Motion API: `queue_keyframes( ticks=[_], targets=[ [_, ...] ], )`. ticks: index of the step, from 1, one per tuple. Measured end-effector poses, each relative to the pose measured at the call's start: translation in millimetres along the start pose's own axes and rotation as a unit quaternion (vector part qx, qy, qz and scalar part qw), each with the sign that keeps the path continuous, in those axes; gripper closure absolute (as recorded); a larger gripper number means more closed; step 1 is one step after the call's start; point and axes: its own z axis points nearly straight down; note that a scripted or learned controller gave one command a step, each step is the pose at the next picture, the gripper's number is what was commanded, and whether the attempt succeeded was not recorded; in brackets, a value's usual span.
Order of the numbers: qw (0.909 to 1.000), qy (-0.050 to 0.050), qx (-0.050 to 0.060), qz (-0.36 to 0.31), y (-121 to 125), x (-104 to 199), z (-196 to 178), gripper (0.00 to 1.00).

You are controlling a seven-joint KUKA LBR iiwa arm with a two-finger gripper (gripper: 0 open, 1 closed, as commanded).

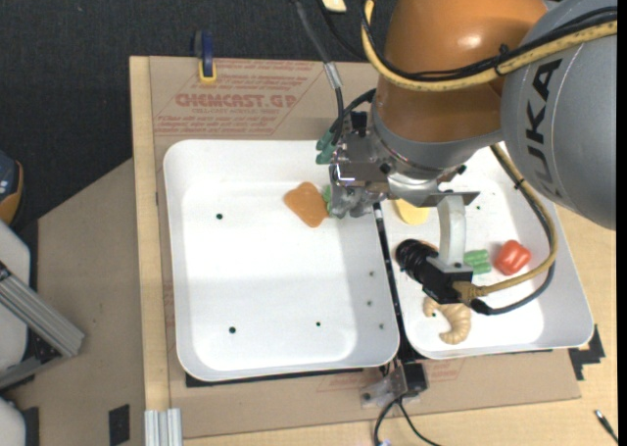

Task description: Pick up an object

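Inspecting the camera view: the gripper (343, 189) sits low at the far right corner of the left bin (196, 336), close to the divide between the two bins. An orange object (306, 204) lies on that bin's floor just beside the gripper, on its left. It appears to rest on the bin, not lifted. Whether the fingers are open or closed cannot be told; the wrist and its orange band hide them, and nothing is seen held.

The right bin (568, 322) holds a red object (510, 257), a green piece (476, 261), a tan curved piece (454, 322) and a yellow item (409, 211) partly under the arm. All lie on the bin floor.

Judgement: approach is made, likely toward the orange object; grasp and lift remain unconfirmed. The task is early, with no pick yet evident
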Motion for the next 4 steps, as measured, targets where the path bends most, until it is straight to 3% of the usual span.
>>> queue_keyframes(
  ticks=[1,2,3,4],
  targets=[
    [1.0,0.003,-0.003,-0.008,18,75,-94,1.0],
    [1.0,0.002,0.0,-0.006,-16,91,-134,1.0],
    [1.0,-0.001,0.002,0.003,-15,-34,-147,1.0],
    [1.0,-0.001,-0.002,0.001,-14,-117,-209,1.0]
  ],
)
